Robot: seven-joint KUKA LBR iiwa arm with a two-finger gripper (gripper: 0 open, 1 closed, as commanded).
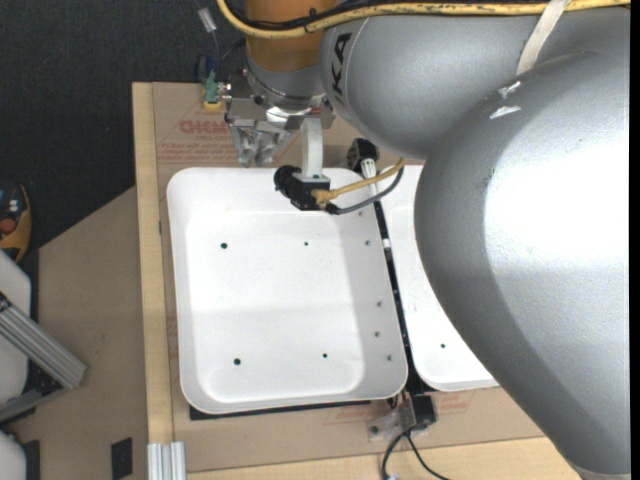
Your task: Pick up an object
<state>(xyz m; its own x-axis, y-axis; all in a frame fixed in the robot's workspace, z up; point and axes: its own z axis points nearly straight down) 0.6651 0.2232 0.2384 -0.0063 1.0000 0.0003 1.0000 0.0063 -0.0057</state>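
brown bench (148, 268), white bin (180, 268); my claw (255, 151) hovers at its upper rim, state i cannot tell, no hold chosen.

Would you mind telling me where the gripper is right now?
In the camera view, the gripper is near the top, left of centre, above the brown board, just past the far rim of the view's left-hand bin.

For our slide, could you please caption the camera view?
KUKA arm with its gripper by the left bin's far rim.
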